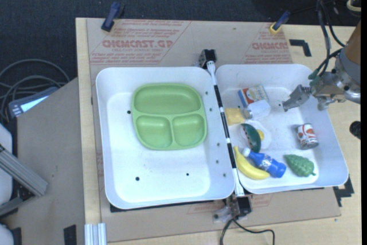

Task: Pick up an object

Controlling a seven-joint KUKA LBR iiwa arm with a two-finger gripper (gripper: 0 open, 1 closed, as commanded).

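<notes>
My gripper (310,100) hangs over the right side of the right bin (338,164), open, with nothing between its fingers. Just below it a small red and white can (307,136) lies on the bin floor. A bumpy green object (300,164) rests near the front right corner. A blue bottle (267,162) lies against a yellow banana (249,166). Farther left are a dark green and yellow object (252,136), a yellow block (234,116), a clear cup (258,108) and a red and blue packet (253,94).
A green divided tray (169,116) sits in the left bin (114,140). A black-studded divider (221,123) runs where the two bins meet. Blue clamps (111,16) hold the cardboard base at the back. Cables (327,26) trail down to the arm at the right.
</notes>
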